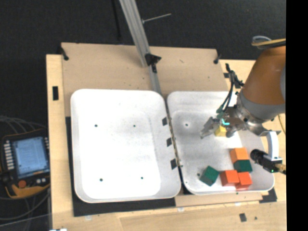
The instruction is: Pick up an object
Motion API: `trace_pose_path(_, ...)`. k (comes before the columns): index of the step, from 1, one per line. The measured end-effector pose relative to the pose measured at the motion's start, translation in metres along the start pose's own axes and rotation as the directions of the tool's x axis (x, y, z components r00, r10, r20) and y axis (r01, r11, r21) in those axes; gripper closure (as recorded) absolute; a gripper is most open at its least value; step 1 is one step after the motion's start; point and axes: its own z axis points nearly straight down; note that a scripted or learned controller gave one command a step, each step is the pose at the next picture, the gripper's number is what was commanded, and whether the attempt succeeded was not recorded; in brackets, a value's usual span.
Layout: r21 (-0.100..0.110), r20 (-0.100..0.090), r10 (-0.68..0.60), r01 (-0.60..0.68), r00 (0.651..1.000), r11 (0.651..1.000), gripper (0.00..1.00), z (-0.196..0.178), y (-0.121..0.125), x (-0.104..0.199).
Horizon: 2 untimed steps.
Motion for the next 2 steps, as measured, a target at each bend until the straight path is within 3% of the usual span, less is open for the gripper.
trace_pose_path(1, -0.003, 0.001, 0.004, -0.004, 1.0, 1.0, 0.0, -0.001, 0.0, 0.0)
trace_pose_path(2, 0.004, 0.002, 0.004, -0.004, 1.0, 1.0, 0.0, 0.062, 0.003, 0.0)
